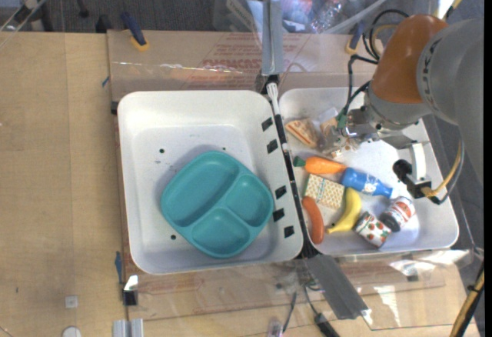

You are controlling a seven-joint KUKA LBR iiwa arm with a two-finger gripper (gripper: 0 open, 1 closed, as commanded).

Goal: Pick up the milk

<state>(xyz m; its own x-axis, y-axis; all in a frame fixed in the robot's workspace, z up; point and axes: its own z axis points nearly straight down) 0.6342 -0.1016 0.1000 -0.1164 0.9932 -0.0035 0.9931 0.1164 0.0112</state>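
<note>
Jaw state cannot be told. Gripper (344, 130) sits low over far part of right bin (444, 229). One milk (367, 183), blue-and-white bottle, lies on its side mid-bin, nearer than gripper and apart from it. Crowded on left: one carrot (323, 166) just beyond, one checkered cracker (324, 191) and one banana (347, 212) beside it. Two cans (387, 221) nearer, to its right. Open floor to right, toward bin wall. Left bin (142, 174): one teal plate (217, 203).
</note>
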